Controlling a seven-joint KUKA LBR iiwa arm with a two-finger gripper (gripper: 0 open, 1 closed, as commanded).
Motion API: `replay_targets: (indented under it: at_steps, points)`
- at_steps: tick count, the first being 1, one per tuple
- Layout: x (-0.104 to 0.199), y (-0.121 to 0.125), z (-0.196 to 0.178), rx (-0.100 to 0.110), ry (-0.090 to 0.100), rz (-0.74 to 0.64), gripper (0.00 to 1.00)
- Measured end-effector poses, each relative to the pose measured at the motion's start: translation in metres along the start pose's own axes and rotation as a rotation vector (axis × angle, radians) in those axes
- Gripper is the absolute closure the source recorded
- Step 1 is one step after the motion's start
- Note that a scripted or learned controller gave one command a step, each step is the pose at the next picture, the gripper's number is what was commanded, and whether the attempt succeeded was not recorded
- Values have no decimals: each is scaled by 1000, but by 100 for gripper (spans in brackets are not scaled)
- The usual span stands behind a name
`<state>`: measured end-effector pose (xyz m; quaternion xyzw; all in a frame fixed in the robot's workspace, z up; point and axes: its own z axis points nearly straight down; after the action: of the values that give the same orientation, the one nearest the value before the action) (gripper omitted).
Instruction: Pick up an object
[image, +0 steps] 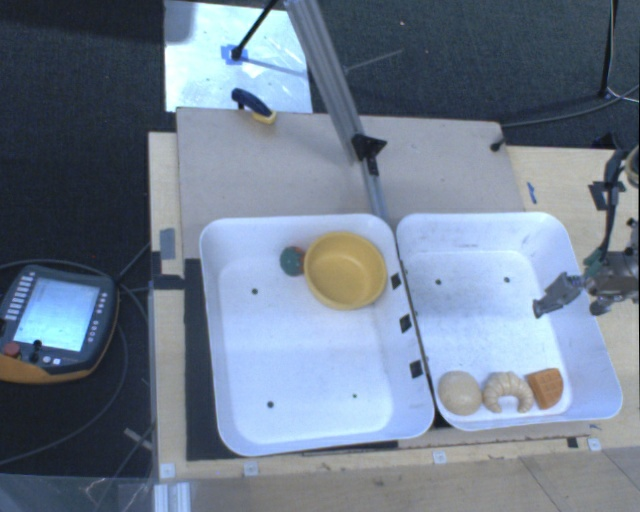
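Camera view: you've got the jaws (556, 296) at the right edge of the frame over the right bin (480, 238), state can't tell. Egg (460, 392), croissant (508, 391), orange block (545, 387) lower right; yellow bowl (345, 270) touching green ball (291, 261) in left bin (300, 400).

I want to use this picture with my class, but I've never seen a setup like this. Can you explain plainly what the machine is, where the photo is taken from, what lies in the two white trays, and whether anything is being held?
The photo comes from one fixed camera above a bench, looking down at a slant. The machine is a robot arm entering from the right; its gripper, a two-finger claw, hangs over the right bin near its right wall. I see nothing between its fingers, so nothing appears to be held.

The left bin holds a yellow bowl with a small dark green ball touching its left side. Along the right bin's near edge lie three items in a row: a pale round piece, a croissant-shaped piece and an orange-brown wedge. Left of the bench lies a handheld control pad.
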<state>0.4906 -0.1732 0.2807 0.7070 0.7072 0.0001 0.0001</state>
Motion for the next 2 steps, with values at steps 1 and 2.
replay_targets:
  at_steps: [1,2]
  points:
    - [4,6,45,3,1,0,0]
    - [2,11,104,4,1,0,0]
